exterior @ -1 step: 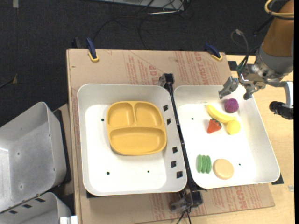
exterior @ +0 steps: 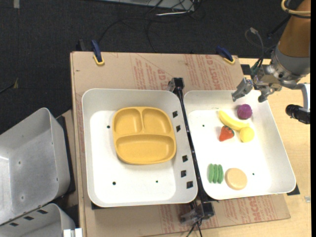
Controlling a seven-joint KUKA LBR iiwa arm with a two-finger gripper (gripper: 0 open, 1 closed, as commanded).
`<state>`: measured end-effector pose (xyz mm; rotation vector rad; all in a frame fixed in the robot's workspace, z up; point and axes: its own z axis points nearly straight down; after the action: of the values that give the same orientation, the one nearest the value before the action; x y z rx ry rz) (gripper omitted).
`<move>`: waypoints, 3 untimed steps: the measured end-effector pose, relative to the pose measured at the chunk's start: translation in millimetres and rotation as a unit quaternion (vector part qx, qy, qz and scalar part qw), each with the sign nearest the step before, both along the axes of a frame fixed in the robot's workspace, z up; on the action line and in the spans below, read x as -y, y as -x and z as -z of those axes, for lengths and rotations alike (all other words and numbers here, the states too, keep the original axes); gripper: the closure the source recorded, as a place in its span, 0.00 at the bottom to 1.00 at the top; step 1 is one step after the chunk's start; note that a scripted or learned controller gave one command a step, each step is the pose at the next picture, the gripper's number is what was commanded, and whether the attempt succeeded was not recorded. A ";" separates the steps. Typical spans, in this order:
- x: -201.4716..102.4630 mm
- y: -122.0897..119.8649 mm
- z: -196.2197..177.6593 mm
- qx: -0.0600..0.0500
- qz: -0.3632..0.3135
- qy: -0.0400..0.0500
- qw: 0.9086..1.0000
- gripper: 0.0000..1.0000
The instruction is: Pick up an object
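My gripper [exterior: 252,92] hangs with its fingers spread and nothing between them, over the right bin [exterior: 281,179] at its twelve o'clock rim, poised for a descent, I judge. Just at its six o'clock lies the purple plum [exterior: 244,111], touching the banana [exterior: 232,120]; strawberry [exterior: 226,133] and lemon [exterior: 246,134] crowd beneath. Green beans [exterior: 215,173] and a biscuit [exterior: 236,178] sit apart at six. The yellow divided plate [exterior: 144,135] fills the left bin [exterior: 98,181].
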<state>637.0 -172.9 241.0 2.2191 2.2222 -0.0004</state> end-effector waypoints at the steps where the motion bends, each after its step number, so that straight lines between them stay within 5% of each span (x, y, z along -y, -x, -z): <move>1: 0.9 4.3 43.9 -0.002 0.001 -0.001 1.000 0.00; 3: 4.9 8.7 151.3 -0.002 0.001 -0.001 1.000 0.00</move>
<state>628.3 -177.8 89.6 2.2240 2.2222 -0.0033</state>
